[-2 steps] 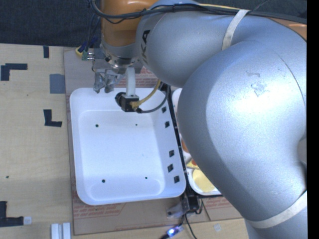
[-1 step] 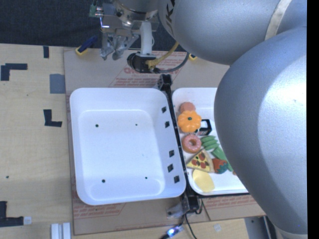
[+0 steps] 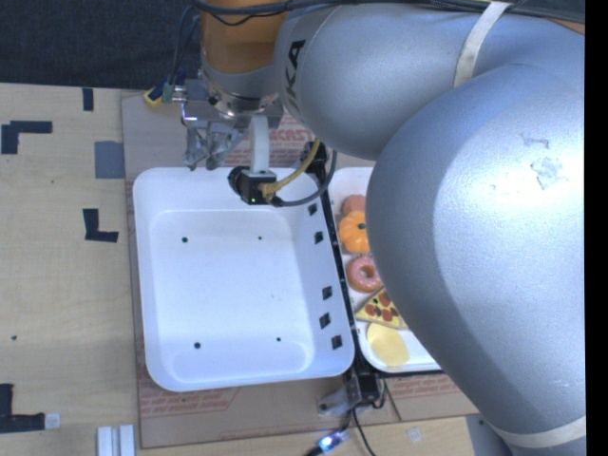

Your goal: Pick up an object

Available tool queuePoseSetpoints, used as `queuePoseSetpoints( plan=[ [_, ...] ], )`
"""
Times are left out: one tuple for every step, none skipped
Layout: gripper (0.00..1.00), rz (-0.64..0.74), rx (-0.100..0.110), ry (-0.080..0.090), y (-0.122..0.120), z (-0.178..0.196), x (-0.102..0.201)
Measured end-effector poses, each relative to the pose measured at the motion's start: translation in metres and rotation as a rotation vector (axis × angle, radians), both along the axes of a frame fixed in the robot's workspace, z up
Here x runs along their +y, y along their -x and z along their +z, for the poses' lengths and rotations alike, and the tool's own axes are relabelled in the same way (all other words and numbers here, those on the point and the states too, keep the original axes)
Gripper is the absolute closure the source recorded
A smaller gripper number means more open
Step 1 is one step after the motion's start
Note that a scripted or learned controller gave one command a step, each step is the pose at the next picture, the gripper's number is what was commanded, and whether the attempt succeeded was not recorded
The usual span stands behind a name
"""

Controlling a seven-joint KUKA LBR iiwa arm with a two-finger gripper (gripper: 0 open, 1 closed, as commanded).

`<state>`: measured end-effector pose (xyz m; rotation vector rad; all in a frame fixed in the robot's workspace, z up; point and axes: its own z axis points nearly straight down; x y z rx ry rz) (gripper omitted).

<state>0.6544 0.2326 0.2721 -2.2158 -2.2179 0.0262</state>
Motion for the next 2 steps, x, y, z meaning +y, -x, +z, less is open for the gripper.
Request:
queuePoseSetpoints(
  plan=[
    [1.0, 0.003, -0.011, -0.005, -0.014, 0.033, 0.002],
    [1.0, 0.002, -0.003, -0.001, -0.012, -0.027, 0.001]
  ],
)
